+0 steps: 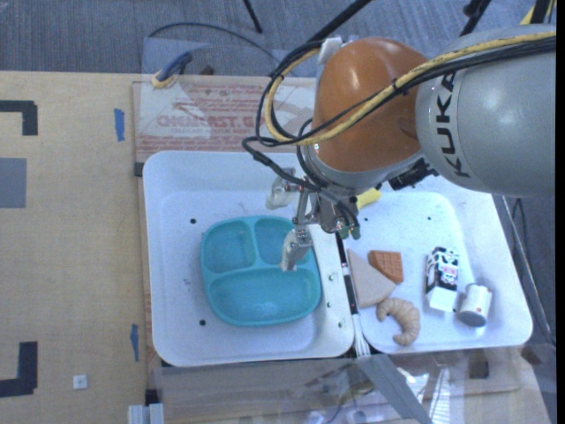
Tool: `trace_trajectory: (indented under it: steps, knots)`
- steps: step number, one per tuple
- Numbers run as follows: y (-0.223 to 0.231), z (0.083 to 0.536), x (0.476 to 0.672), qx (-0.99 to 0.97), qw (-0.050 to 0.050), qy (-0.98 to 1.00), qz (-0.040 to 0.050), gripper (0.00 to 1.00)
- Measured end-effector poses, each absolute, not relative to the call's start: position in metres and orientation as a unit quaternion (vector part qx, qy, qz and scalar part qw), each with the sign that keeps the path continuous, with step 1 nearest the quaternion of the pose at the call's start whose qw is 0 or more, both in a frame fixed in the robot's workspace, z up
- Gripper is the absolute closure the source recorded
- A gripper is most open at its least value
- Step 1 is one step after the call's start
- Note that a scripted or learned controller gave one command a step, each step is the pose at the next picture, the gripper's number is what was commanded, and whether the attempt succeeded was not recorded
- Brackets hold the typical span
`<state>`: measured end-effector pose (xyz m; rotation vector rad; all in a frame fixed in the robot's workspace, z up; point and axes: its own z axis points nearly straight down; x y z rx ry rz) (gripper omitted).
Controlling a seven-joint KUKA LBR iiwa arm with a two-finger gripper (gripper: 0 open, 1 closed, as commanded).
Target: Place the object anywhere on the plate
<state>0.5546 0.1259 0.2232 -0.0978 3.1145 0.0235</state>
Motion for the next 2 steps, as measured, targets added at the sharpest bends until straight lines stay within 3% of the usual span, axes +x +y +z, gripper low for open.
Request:
trace_trajectory:
  steps: [1,2]
  knots:
    - [0.126,0.235,0.556,-0.030,0.016,0.999,0.0096,1.00]
    - [0.127,0.195,0.516,-0.074,0.001,0.997,0.0009,1.00]
